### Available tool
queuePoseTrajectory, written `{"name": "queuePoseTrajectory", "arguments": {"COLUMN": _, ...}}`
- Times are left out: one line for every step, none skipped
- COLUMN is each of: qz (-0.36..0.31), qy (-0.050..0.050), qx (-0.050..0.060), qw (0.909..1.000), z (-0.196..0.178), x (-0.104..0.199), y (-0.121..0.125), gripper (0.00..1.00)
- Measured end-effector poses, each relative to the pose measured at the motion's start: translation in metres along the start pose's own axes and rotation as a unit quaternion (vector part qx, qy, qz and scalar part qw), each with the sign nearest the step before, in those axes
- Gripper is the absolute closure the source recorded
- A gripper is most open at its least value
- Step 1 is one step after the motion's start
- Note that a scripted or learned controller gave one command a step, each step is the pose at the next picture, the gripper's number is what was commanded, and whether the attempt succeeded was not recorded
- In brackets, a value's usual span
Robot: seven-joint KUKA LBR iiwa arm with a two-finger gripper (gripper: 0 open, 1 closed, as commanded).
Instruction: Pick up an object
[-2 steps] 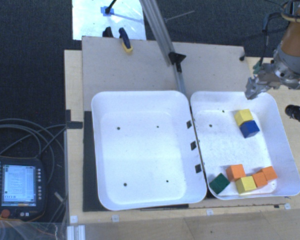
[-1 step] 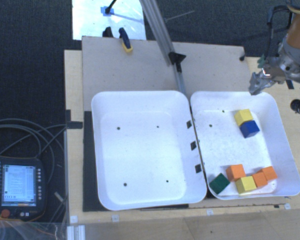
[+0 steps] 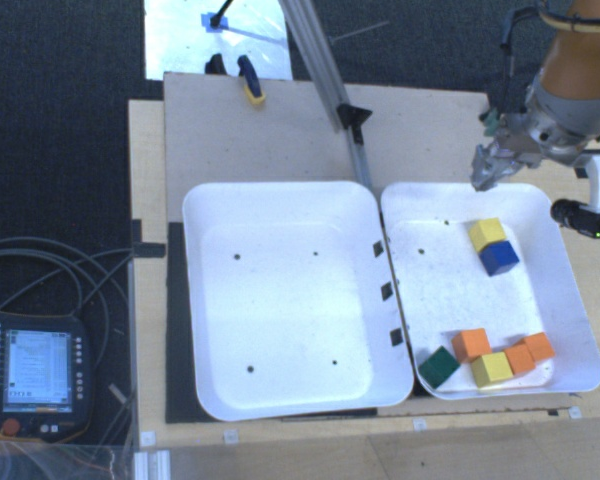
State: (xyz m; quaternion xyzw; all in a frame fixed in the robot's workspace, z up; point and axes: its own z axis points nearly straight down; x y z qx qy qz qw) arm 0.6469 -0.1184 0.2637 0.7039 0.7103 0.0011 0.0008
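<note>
The right bin point(image 3: 565, 268) holds several small blocks. A yellow block point(image 3: 486, 233) and a blue block point(image 3: 499, 257) touch near its far side. Along its near edge lie a green block point(image 3: 439, 366), an orange block point(image 3: 470, 344), a yellow block point(image 3: 492, 369) and two more orange blocks point(image 3: 530, 352). My gripper point(image 3: 487, 173) hangs over the bin's far rim, up and left of the yellow and blue pair, with nothing visible between its fingers. Its tips look close together, but the angle hides the gap.
The left bin point(image 3: 280, 298) sits beside the right one, joined by black clips point(image 3: 387, 291). A slanted metal pole point(image 3: 320, 58) crosses the back of the bench. A yellow-handled clamp point(image 3: 250, 80) lies at the far left. A teach pendant point(image 3: 35, 373) rests off the bench.
</note>
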Motion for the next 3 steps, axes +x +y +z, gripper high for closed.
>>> {"name": "queuePoseTrajectory", "arguments": {"qz": -0.001, "qy": 0.001, "qx": 0.001, "qw": 1.0000, "z": -0.005, "x": 0.055, "y": -0.010, "gripper": 1.00}}
{"name": "queuePoseTrajectory", "arguments": {"qz": -0.001, "qy": 0.001, "qx": 0.001, "qw": 1.0000, "z": -0.001, "x": 0.119, "y": -0.010, "gripper": 1.00}}
{"name": "queuePoseTrajectory", "arguments": {"qz": -0.001, "qy": 0.001, "qx": 0.000, "qw": 1.0000, "z": -0.006, "x": 0.169, "y": -0.015, "gripper": 1.00}}
